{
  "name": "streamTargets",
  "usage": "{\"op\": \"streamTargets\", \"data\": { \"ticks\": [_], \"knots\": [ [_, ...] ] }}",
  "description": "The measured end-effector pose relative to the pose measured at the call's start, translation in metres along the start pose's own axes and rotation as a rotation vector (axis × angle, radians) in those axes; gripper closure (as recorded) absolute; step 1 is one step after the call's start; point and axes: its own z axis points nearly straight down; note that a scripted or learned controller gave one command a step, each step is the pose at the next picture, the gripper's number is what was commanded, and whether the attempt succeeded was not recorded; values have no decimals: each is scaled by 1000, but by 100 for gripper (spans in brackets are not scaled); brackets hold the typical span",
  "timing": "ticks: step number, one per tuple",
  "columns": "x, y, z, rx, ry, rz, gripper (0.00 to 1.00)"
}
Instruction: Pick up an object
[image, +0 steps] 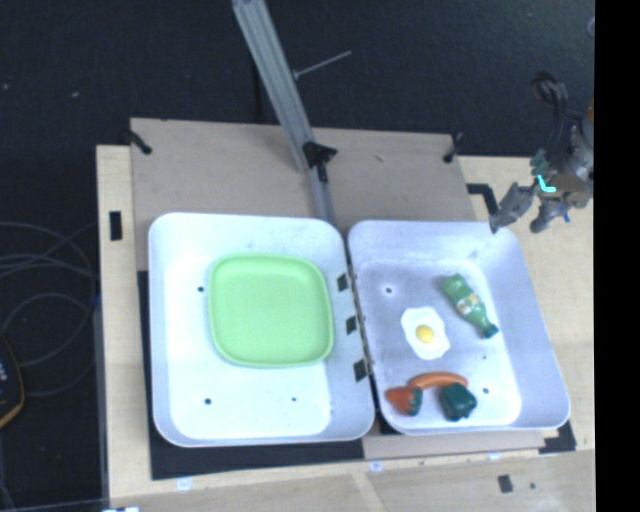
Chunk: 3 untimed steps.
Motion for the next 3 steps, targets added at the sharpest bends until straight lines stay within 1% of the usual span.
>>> {"op": "streamTargets", "data": {
  "ticks": [1, 3],
  "knots": [
    [0, 0, 0, 0, 0, 0, 0],
    [6, -6, 124, 5, 1, 0, 0]
  ]
}}
